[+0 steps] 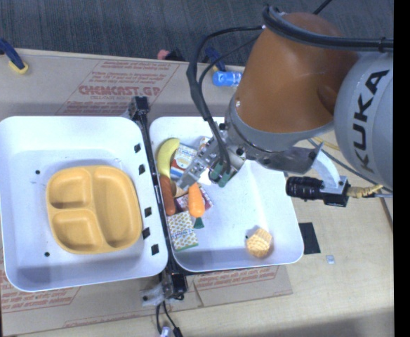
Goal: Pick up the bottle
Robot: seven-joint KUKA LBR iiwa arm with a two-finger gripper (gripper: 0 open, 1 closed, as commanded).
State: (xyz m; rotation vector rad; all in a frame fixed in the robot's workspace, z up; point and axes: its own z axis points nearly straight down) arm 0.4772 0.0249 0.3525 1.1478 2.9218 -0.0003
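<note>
The gripper (206, 168) hangs low over the right bin (279, 209) — whether its claw is wide or narrow cannot be told. The bottle cannot be picked out among the clutter there — banana (166, 154), carrot (196, 201), packets.

Left side, a shallow white plastic bin (8, 188) carries a yellow three-compartment plastic tray (93, 208), sitting flat near the middle. Over in the neighbouring white bin (282, 209), a curved yellow banana (166, 154) lies by the left wall, with a brown sausage-shaped toy (167, 195) just below it. An orange carrot toy (196, 202) rests just beside that, and a patterned flat packet (182, 230) sits below it. A yellow corn-cob piece (259, 242) sits well apart, near the front right corner. A blue clamp (12, 56) grips the brown cardboard sheet (114, 83) at the far left.
</note>
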